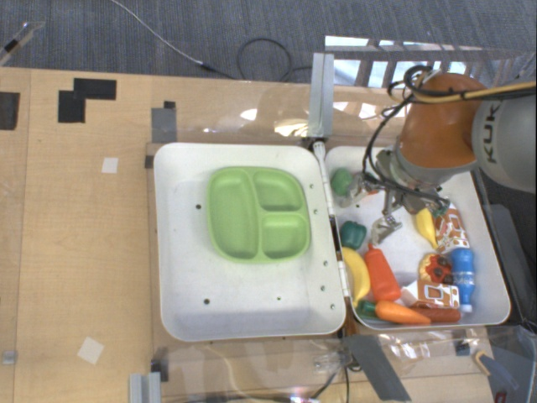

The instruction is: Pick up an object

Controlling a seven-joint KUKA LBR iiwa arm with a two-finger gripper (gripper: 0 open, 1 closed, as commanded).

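My gripper (385,227) hangs open over the right bin (491,250), low above the bin floor, with nothing between its fingers. Just left of it lies a dark green pepper (352,234). A red-orange bottle (383,275) lies right below it, beside a yellow banana (357,275). To its right is a small yellow piece (426,225). A round green item (341,180) sits in the bin's upper left corner. An orange carrot (403,313) lies along the front wall.
The left bin (185,250) holds a green divided plate (258,213). At the right bin's right side lie a printed carton (453,230), a blue bottle (462,277) and a red-and-white box (436,282). The orange wrist band (436,133) and cables hang over the bin's back.
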